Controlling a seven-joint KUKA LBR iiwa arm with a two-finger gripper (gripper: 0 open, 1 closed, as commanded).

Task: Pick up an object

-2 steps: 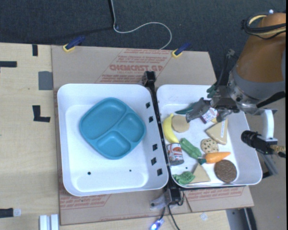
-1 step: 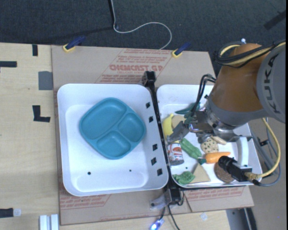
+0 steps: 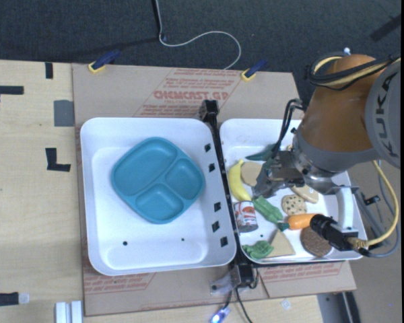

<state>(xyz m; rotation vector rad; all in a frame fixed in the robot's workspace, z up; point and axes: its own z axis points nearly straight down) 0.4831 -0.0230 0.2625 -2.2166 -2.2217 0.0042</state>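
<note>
The right bin (image 3: 237,132) holds toy food: a yellow banana (image 3: 238,182), a tan slice (image 3: 250,173), a green pod (image 3: 268,209), a small can (image 3: 246,216), a spotted cookie (image 3: 293,203), an orange carrot (image 3: 297,221), a brown round cookie (image 3: 315,243), a tan wedge (image 3: 282,244) and a green leafy piece (image 3: 258,249). My gripper (image 3: 269,180) hangs low over the middle of this bin, just right of the banana and above the green pod. The wrist body hides its fingers.
The left bin (image 3: 94,180) holds a blue three-compartment plate (image 3: 157,179). A black divider with clips (image 3: 217,180) runs between the bins. The bulky arm (image 3: 340,123) covers the right bin's far right part. Cardboard (image 3: 188,93) lies under both bins.
</note>
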